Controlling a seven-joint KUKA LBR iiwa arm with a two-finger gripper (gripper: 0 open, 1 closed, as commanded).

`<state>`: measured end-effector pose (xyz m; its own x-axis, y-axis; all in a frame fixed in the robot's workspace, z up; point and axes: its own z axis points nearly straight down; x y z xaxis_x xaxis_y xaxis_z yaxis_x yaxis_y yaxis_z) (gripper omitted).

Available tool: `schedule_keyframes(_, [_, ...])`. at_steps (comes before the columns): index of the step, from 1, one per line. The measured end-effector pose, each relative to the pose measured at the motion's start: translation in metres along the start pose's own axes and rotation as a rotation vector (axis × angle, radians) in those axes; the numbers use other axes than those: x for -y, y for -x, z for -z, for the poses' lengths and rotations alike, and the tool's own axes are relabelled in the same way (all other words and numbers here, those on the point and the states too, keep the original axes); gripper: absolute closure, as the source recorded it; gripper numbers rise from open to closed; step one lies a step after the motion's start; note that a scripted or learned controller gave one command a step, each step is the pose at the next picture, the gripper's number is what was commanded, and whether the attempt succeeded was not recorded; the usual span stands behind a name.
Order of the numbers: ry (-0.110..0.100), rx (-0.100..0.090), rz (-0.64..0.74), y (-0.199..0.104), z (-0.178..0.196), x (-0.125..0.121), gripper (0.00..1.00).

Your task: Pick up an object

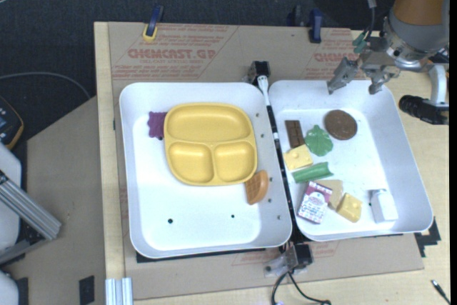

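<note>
Hovering over the right bin's (407,146) far edge, the gripper (355,85) has its fingers spread wide, holding nothing; the brown round cookie (340,124) lies just below it.

You can read red lettering printed on the brown board (214,46) beneath the two bins: behind the left bin it spells "CHEMCAST GP", with a line of smaller red print under it too fine to make out. The same red lettering repeats behind the right bin, partly hidden by the bin rim. A small pink-and-white packet (313,203) in the right bin carries printing you cannot make out.
</note>
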<state>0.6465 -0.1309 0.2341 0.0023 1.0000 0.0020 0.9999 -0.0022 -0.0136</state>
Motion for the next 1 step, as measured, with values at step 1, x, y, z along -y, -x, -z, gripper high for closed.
schedule_keyframes(1, [0.013,0.002,0.002,0.0,0.0072,-0.0024,0.0])
